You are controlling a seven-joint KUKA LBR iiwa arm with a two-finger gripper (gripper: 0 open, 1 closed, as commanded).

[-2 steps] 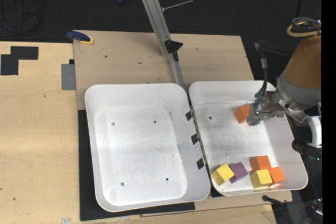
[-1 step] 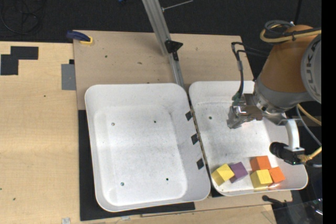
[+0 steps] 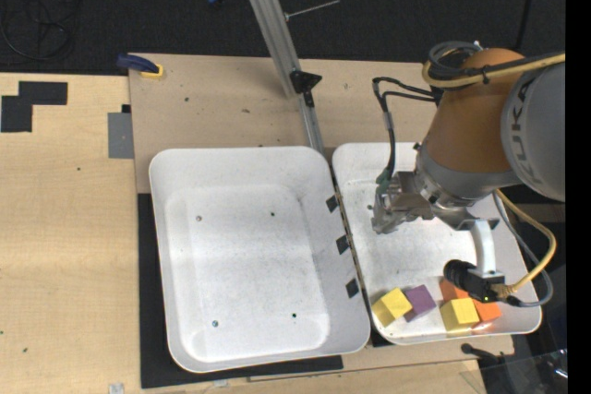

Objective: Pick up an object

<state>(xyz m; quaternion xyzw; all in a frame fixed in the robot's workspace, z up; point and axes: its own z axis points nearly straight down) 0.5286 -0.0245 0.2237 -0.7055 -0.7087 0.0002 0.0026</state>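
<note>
Hovering above the bare middle of the right bin (image 3: 406, 258), the tool (image 3: 390, 209) seems to be at the approach step, with nothing visible in it, and whether it is open or closed I cannot tell. The candidates sit near the bin's front edge: a yellow block (image 3: 391, 305) touching a purple block (image 3: 420, 298), and a second yellow block (image 3: 459, 314) against an orange block (image 3: 488, 313). All look like small, matte, square-edged cubes, probably foam, so the next move calls for shifting toward them and descending squarely over flat sides.

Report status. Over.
Gripper over right bin's middle. At near edge, bunched: yellow block, purple block, second yellow block, orange block, all apart from gripper. Nothing between.
</note>
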